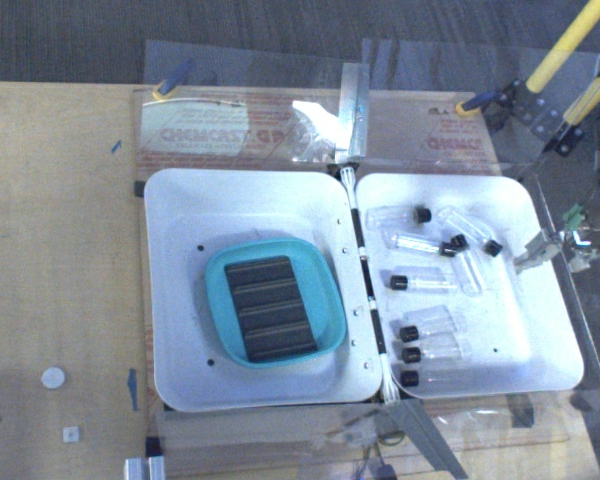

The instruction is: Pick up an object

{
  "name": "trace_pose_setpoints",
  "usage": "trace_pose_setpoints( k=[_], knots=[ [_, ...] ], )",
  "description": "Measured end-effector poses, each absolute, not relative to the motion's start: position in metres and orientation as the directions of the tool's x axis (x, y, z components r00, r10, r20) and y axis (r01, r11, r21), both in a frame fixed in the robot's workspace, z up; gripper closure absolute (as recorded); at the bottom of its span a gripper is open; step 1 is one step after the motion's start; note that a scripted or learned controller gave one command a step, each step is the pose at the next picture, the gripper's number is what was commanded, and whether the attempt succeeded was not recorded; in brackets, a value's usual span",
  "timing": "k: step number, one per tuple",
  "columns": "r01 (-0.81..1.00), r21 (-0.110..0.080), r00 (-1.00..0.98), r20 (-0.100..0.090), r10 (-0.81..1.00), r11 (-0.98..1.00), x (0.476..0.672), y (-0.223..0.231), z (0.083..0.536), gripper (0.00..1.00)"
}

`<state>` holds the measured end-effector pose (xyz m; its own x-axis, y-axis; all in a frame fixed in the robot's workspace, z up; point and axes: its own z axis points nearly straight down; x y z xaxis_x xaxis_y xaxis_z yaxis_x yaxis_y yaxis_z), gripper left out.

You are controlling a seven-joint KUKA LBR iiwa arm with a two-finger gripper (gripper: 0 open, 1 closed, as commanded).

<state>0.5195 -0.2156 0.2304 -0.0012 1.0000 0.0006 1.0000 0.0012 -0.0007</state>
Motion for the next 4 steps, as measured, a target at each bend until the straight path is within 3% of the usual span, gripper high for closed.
trace_pose_setpoints(
  k=[1, 2, 3, 4],
  knots=[
    [0.999, 0.000, -0.045, 0.000, 0.999, 0.045, 0.528, -0.182, 0.101, 0.00],
    [0.986, 0.002, -0.166, -0.001, 0.986, 0.166, 0.603, -0.152, 0.117, 0.00],
    [0.988, 0.005, -0.154, -0.001, 0.988, 0.154, 0.594, -0.164, 0.088, 0.00],
    [0.988, 0.010, -0.154, -0.002, 0.988, 0.154, 0.596, -0.164, 0.099, 1.00]
  ],
)
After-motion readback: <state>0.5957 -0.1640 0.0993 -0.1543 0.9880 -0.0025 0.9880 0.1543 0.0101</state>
